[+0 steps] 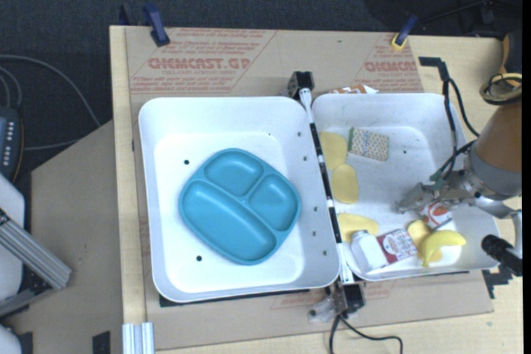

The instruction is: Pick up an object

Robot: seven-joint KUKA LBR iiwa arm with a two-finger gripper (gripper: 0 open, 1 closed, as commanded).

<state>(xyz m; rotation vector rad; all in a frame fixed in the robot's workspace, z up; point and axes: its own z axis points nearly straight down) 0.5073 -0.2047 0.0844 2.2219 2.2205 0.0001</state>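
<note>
Arm enters from the right edge of the frame, orange band at the far right, wrist angled down into the right bin (415, 108). The hand (427, 199) sits low in the right half of that bin, metal fingers pointing toward frame left. Finger spread: cannot tell, the tips blur into the bin floor and the clutter. Nothing visibly between them.

Just below the hand, near the bin's lower edge: a small red-and-white packet (439, 214) right at the fingertips, contact unclear; a yellow banana-shaped toy (440, 245) at lower right; a red-labelled white bottle (383, 249) lying on its side to the left of it.

Left side of the same bin, along the divider: three pale yellow pieces stacked top to bottom, upper (333, 148), middle (346, 182), lower (357, 223). A green patterned sponge-like square (368, 144) lies upper middle, apart from the hand.

Left bin (158, 137) holds a blue divided plate (239, 204), three compartments, roughly centre, tilted diagonally.

Both bins rest on a cardboard-covered tabletop (249, 54) with red printing; blue clamp (155, 23) at upper left edge, yellow-blue clamp (404, 31) at upper right. Dark cables cross the tabletop at right.
</note>
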